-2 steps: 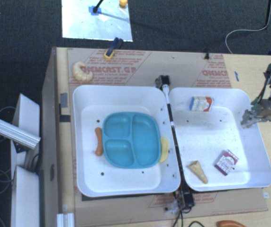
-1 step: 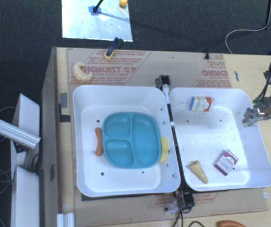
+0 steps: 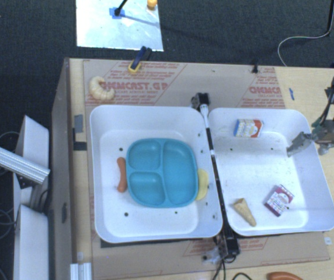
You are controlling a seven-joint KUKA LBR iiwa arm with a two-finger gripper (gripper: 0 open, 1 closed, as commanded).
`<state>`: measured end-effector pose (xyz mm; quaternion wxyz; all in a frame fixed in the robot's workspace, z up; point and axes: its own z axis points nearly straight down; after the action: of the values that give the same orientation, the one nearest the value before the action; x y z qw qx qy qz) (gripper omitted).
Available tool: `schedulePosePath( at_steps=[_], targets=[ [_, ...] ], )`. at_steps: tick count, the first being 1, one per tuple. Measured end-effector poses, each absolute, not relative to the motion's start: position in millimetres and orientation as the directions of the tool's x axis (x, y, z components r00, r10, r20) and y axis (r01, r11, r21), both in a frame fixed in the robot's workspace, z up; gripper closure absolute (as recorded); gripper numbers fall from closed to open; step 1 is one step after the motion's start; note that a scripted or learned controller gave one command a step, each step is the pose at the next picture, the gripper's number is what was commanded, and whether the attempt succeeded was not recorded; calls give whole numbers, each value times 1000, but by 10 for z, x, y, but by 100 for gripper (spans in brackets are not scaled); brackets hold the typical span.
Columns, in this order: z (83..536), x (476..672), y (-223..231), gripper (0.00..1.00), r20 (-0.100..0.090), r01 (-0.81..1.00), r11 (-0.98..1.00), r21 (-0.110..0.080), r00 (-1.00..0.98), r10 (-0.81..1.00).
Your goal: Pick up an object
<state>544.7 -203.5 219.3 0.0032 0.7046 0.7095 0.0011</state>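
Observation:
The right bin (image 3: 307,174) holds three small things. A white carton with red and blue print (image 3: 248,128) lies near the back wall. A red and white packet (image 3: 278,200) rests toward the front right, and a tan wedge (image 3: 244,210) lies at the front left. My gripper (image 3: 314,143) hangs over the bin's right rim, about level with the carton and well to its right. Nothing shows in its grasp.
The left bin (image 3: 105,156) holds a blue divided plate (image 3: 161,172), an orange sausage (image 3: 121,174) to its left and a yellow piece (image 3: 202,184) at its right edge. A beige lumpy toy (image 3: 101,88) and a yellow clip (image 3: 136,61) lie on the cardboard behind the bins.

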Motion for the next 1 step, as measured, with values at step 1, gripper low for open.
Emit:
schedulePosePath(
  at_steps=[1],
  targets=[
    [1457, 5773, -1176, 0, 1, 1000, 4, 0, -4, 1000]
  ],
)
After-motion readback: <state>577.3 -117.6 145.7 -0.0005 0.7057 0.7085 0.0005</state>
